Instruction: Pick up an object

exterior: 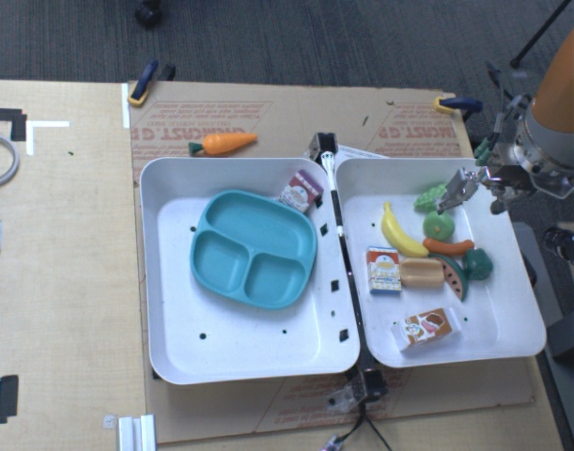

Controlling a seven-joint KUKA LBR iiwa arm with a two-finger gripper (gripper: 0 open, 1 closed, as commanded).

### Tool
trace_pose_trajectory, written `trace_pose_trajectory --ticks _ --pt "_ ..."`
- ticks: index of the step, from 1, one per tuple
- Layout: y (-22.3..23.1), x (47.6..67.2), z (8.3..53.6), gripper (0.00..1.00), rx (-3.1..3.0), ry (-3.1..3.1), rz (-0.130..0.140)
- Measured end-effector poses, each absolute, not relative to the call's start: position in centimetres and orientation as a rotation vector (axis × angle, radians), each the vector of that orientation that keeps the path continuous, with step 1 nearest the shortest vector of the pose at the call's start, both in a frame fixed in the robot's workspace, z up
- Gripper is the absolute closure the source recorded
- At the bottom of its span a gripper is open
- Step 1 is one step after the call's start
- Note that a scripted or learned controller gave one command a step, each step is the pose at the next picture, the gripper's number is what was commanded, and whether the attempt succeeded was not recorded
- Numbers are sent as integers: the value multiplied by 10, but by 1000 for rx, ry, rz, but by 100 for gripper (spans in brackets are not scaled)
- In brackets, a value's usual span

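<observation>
White bins sit side by side on the worktop. The hand (458, 188) hangs over the right bin's (512, 336) far edge, just above the green lettuce toy (430, 198); whether it is released or clenched cannot be told. A banana (400, 232) lies nearby.

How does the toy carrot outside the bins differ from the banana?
The carrot is orange with a green tip; the banana is plain yellow. The carrot lies alone on the cardboard behind the left bin; the banana lies in the right bin among other toy foods. The carrot is straight, the banana curved. Both are toy foods.
</observation>
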State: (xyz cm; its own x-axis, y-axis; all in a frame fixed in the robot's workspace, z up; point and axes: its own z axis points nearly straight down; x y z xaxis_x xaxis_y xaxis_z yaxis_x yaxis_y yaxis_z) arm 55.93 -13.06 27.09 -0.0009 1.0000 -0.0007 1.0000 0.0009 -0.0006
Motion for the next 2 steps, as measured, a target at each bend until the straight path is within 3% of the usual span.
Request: trace_pose_trajectory --ticks 1,2 --pt "-103 584 109 0 2182 2261 -1" --pt "-104 585 118 100 2185 2257 -1"
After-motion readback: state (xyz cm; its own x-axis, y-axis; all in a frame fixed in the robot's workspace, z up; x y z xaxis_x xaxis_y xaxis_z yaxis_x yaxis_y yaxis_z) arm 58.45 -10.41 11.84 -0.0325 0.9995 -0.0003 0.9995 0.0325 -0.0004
